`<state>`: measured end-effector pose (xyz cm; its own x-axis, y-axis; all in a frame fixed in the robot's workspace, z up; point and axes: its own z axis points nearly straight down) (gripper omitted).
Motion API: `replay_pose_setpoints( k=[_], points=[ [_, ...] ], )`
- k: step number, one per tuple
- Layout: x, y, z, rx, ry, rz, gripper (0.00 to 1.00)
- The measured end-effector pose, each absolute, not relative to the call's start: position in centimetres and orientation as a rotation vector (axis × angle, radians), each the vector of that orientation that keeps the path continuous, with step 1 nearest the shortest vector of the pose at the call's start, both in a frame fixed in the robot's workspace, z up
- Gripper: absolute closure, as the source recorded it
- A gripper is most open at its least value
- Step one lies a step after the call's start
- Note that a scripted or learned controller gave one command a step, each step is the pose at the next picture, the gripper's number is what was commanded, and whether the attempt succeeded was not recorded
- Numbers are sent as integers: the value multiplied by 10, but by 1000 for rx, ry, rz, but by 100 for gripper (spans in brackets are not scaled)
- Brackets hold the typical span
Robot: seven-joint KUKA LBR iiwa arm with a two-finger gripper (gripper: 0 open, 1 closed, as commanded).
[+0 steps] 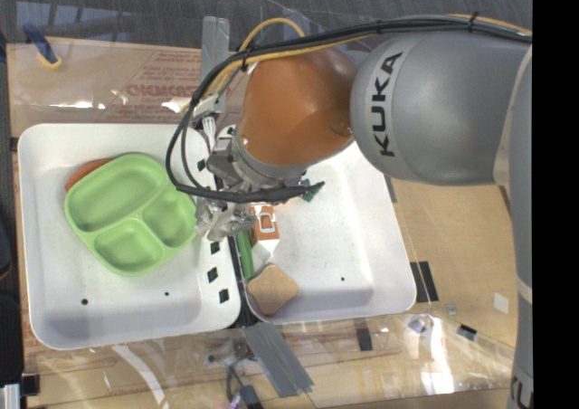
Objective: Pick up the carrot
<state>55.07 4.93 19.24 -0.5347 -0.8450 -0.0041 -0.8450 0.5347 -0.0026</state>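
The pincer [228,217] was found low over the dividing wall between the two white bins, at the near left corner of the right bin [362,262]. Whether it was open or closed could not be told, since the arm's orange wrist band [294,113] and cabling covered most of it.

The carrot [265,223] was seen as a small orange piece in the right bin, just beside the pincer on its right and close to the divider; contact between the two could not be confirmed. A tan, bread-like item [271,290] lay nearer in the same bin, close to the carrot, and a dark green stick-like item [244,258] lay along the divider between them.

In the left bin [54,308] a green divided plate [131,213] was noted, with an orange-red object [83,172] partly hidden beneath its far left edge.

Risks judged from this position: a closure could be made on the green stick instead of the carrot; a finger could be driven onto the bin wall; the carrot could be pushed aside because it lay off to one side of the pincer
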Motion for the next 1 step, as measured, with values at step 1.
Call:
replay_pose_setpoints(
  k=[1],
  points=[
    [483,63,191,-2178,2267,3,100]
  ],
)
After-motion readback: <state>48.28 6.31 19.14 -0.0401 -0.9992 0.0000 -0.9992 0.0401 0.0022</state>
